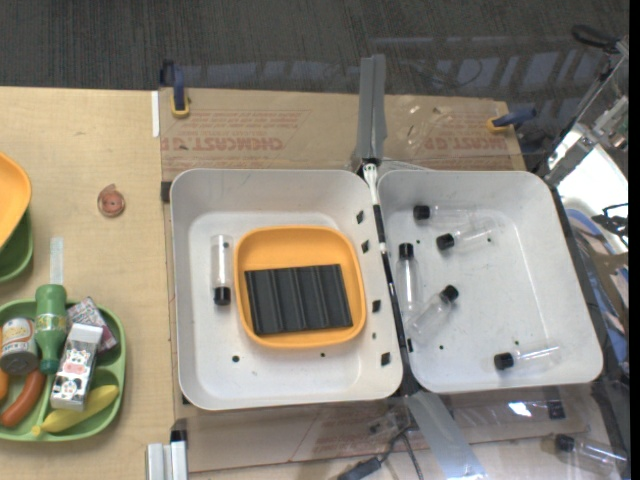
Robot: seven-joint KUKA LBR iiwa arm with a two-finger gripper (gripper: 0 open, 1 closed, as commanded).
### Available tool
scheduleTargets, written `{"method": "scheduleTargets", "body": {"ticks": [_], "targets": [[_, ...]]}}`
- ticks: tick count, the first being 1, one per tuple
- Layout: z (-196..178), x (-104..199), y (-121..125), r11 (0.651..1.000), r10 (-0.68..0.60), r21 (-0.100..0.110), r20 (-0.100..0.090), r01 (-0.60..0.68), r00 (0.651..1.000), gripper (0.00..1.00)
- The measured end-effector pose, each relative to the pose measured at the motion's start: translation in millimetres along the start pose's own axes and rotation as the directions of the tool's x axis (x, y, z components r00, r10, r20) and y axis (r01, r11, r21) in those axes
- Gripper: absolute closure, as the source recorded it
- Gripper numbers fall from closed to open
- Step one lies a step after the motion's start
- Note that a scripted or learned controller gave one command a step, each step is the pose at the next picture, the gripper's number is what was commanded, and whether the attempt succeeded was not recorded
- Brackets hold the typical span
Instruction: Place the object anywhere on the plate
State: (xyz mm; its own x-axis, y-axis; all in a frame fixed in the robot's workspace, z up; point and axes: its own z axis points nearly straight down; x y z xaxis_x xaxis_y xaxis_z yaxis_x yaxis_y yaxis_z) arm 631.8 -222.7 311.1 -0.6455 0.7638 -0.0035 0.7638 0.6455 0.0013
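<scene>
Clear plastic vials with black caps lay scattered beside the orange square plate, each probably needing a square, mid-barrel pinch.

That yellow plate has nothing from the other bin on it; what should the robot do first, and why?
Probably reach into the right bin and pick one clear tube. The tubes lie loose there, while the yellow plate waits in the left bin.

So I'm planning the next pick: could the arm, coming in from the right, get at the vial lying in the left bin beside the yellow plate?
Probably yes. The vial lies flat with nothing over it, in the gap between the yellow plate and the left bin wall. That narrow gap may cramp the fingers.
</scene>
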Motion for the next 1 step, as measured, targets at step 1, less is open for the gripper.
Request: {"method": "scheduleTargets", "body": {"ticks": [1], "targets": [[50.4, -12.2, 17.2, 0.996, -0.087, 0.001, -0.002, 0.087, 0.996, 0.0]]}}
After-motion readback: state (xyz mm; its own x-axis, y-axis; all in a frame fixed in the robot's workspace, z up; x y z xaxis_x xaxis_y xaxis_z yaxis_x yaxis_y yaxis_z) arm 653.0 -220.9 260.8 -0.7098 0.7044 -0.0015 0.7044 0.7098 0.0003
